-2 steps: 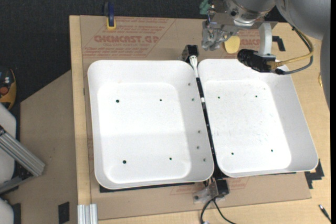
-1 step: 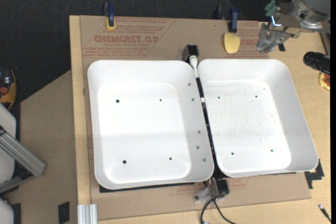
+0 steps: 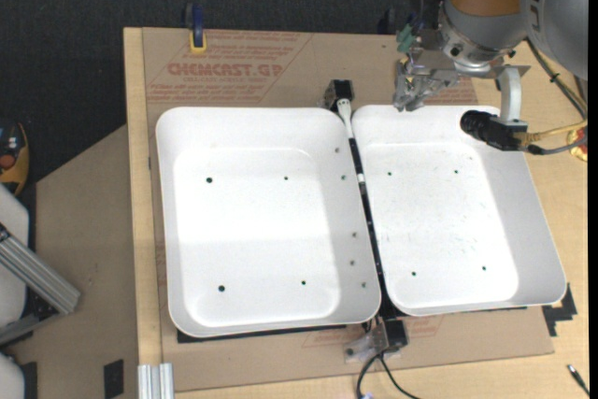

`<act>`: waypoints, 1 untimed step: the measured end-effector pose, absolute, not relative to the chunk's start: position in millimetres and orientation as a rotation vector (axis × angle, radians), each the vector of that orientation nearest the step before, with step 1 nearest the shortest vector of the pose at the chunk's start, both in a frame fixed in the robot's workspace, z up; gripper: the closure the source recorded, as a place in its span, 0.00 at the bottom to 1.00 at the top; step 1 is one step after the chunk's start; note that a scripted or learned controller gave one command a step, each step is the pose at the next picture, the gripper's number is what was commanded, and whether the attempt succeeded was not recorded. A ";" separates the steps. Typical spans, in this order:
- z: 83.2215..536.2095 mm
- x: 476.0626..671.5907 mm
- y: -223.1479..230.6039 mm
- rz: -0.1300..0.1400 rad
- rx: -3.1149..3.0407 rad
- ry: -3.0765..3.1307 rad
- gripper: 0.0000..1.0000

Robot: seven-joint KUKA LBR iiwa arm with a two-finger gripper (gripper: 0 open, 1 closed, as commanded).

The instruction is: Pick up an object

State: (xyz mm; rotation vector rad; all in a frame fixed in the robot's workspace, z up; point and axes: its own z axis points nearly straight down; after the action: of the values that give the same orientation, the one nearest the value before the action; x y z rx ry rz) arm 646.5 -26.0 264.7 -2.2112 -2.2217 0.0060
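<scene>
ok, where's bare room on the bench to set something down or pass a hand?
Left bin: floor bare from rim to rim. Right bin: floor bare through its middle and near side. Crowded at the right bin's far edge, where the end effector hangs above the rim, beside a black part at the far right corner. The clamp takes the far end of the gap between the bins.

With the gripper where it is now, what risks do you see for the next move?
1. The gripper hangs right at the far rim of the right bin; going straight down, it might hit that rim.
2. A black part on the arm reaches over the same bin's corner and might catch it.
</scene>
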 end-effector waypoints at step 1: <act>300.7 625.6 -27.7 -0.004 -2.223 -2.223 1.00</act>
State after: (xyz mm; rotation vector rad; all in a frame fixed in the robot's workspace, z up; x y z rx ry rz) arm 625.6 -27.7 300.7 -2.2227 -2.2229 -0.0036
